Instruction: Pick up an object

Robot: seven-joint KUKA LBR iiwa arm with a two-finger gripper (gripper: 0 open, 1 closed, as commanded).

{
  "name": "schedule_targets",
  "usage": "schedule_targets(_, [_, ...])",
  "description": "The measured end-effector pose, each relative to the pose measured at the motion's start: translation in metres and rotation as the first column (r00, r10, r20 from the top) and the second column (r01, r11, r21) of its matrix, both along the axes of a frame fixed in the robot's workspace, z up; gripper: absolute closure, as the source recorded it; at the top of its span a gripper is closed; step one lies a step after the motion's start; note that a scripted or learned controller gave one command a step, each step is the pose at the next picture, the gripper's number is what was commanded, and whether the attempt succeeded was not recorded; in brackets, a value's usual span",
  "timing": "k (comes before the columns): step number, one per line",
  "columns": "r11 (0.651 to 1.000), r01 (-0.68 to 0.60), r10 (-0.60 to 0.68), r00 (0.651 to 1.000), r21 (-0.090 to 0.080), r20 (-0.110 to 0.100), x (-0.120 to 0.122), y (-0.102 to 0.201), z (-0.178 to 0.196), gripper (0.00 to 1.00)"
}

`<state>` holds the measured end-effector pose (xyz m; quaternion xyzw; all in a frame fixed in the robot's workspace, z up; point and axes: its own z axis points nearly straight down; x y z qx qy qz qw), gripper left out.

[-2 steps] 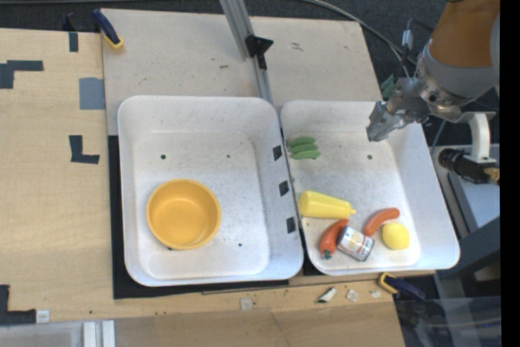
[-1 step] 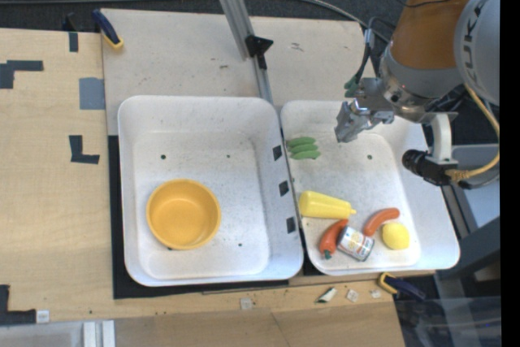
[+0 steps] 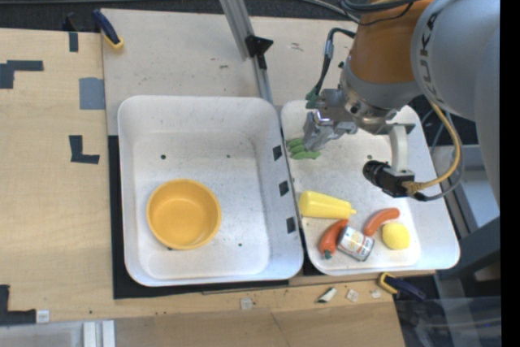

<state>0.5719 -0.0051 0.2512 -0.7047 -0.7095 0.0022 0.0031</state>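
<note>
A: What did we see on the left of the frame?

B: A tan bench top [image 3: 49,199] with dark tape marks, then the left bin [image 3: 195,122], holding a yellow bowl [image 3: 184,213] in its lower left part. A grey metal pole [image 3: 236,12] slanted down from the top edge to that bin's upper right corner.

A: And further right?

B: The right bin [image 3: 431,244]. The gripper [image 3: 315,139] sat low at its upper left, right over a small green object [image 3: 301,149] by the bin's left wall. We could not tell whether the fingers were spread or closed, nor whether they touched it.

A: The rest?

B: Along the lower part of the right bin we saw a yellow corn cob [image 3: 325,206], an orange carrot [image 3: 331,237], a small can [image 3: 356,244], a red sausage [image 3: 382,219] and a lemon [image 3: 396,236], close together.
</note>
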Motion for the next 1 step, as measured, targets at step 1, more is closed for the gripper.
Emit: schedule_targets(1, [1.0,0.0,0.0,1.0,0.0,0.003,0.0012,0.0507,-0.0002,1.0])
